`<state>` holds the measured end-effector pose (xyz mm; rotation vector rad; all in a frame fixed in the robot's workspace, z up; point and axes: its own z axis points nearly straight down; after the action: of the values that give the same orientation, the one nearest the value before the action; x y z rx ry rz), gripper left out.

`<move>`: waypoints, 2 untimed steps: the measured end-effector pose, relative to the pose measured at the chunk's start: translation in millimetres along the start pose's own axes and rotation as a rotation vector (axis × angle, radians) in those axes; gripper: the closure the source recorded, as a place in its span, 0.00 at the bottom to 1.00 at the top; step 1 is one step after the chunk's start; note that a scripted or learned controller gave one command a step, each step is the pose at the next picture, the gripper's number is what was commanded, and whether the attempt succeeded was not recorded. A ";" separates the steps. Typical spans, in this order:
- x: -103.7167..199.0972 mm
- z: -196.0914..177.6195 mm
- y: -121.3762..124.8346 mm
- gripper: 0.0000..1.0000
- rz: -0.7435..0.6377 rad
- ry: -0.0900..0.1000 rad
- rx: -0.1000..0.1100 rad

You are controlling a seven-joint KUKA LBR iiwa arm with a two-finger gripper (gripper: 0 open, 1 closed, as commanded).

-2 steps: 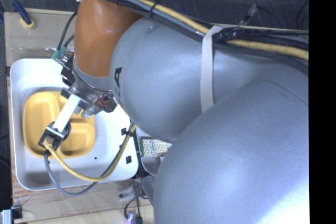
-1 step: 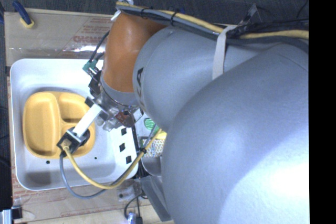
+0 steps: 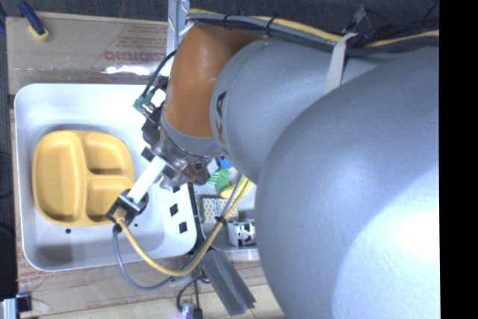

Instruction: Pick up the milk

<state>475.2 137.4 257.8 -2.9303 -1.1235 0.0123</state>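
A small carton with a black-and-white print (image 3: 243, 233), which may be the milk, lies in the right bin close to its front edge, half hidden under the arm. My gripper (image 3: 193, 172) hangs below the orange wrist band over the seam between the two bins, up and to the left of that carton. The wrist and its cabling hide the gripper's lower end. Nothing can be seen held in it.
A yellow compartment tray (image 3: 78, 175) fills the left half of the left bin (image 3: 45, 104). Beside the gripper in the right bin lie a green item (image 3: 222, 179), a blue item (image 3: 225, 163) and a printed box (image 3: 215, 208). The grey arm covers most of the right bin.
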 end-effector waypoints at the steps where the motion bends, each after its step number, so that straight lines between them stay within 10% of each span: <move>1: 44.6 50.2 -50.1 1.00 -0.235 -0.002 -0.001; 2: 8.4 -25.5 -8.7 1.00 -0.092 0.005 -0.004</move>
<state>475.8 149.5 283.4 -2.8772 -1.2569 0.0032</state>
